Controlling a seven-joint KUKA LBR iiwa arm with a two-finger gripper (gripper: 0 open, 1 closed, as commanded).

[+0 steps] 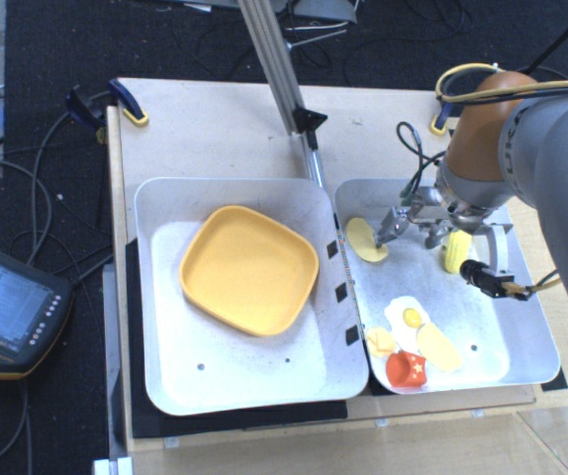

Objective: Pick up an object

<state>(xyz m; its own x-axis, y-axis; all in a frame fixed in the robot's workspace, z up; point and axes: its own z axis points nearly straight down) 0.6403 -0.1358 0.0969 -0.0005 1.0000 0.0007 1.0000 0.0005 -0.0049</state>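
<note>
- Pale yellow, flat and roundish: the yellow slice (366, 240) (looks like a toy potato or lemon slice, can't say which) lies in the right bin (521, 315), up in its far-left corner, just beside the wall shared with the left bin (165, 364).
- Hand (395, 228) sits right at the slice's right edge, low over the bin floor, coming at it from the right. Honestly can't tell whether it's released or clenched, and I don't see the slice caught in it, so I wouldn't call this a grasp.
- So the thing lies just left of the hand and a touch toward the near side. Its long axis looks to run roughly far-to-near, along the divider.
- Room is the catch: the bin wall is tight on the slice's left, so my guess is a push that way just jams it into the corner. To the right and toward the near side the floor is open.
- A yellow-green piece (456, 249) sits under the wrist, on the hand's right.
- Further off, at the near edge of the same bin: a fried egg toy (408, 317), some yellow bits, and a red piece (405, 368), well apart from the hand.
- Left bin holds a yellow square plate (249, 268), out of the way.
</note>
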